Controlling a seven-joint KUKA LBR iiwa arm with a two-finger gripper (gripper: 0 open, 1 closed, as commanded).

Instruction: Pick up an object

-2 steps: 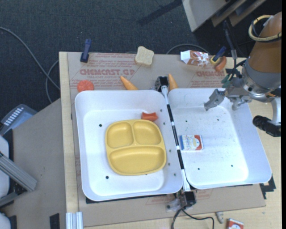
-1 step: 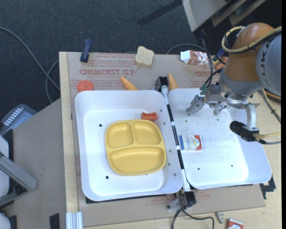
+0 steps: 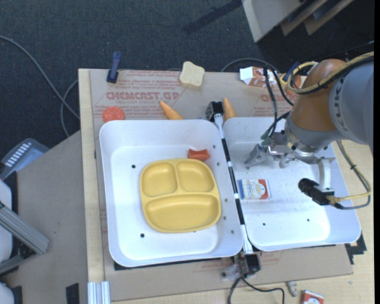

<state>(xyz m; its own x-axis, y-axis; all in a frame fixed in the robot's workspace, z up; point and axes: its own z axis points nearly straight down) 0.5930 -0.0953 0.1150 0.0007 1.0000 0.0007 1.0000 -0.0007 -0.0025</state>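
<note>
While its opening cannot be told — tool (image 3: 259,155) low in the right bin (image 3: 332,234), above a small carton (image 3: 253,189).

Dark carpet floor (image 3: 89,35), thin cable (image 3: 41,56) trailing across it, pale furniture corner (image 3: 285,15) top right

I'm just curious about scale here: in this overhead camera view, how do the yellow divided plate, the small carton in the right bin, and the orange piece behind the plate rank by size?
1. Yellow divided plate
2. Small carton
3. Orange piece
</note>
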